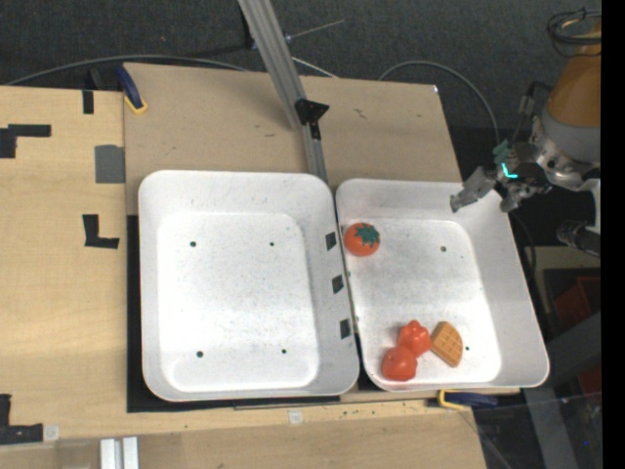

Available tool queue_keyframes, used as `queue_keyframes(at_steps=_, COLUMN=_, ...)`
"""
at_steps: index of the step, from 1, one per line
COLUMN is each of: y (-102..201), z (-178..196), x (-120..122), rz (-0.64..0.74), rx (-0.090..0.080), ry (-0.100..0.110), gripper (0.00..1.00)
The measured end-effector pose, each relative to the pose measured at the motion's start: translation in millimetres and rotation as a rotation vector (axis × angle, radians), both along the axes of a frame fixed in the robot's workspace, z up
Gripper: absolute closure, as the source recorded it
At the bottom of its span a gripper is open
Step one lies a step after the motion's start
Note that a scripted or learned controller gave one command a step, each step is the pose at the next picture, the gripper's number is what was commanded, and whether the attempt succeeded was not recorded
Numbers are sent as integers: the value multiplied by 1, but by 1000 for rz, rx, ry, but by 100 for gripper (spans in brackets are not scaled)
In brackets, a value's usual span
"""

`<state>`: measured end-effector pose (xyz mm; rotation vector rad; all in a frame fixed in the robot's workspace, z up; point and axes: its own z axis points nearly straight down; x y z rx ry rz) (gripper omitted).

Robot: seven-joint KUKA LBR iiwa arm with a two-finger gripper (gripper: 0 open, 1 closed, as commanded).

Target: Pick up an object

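Robotics lab — plywood bench (244, 106), taped markers (93, 231)

The light wooden bench (225, 125) carried two shallow white plastic bins side by side, touching: the left bin (156, 262) toward nine o'clock, the right bin (508, 281) toward three o'clock, on a black mat (134, 301)

Around me lay a pale wooden bench (244, 125) marked with black tape (95, 231); dark carpet (410, 18) and a slanting metal pole (273, 47) stood behind.
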<state>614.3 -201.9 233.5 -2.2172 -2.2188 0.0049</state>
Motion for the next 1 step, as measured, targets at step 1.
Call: queue_keyframes(at_steps=1, y=0, z=3, x=1, rz=1, rx=-2, ry=-4, gripper=0)
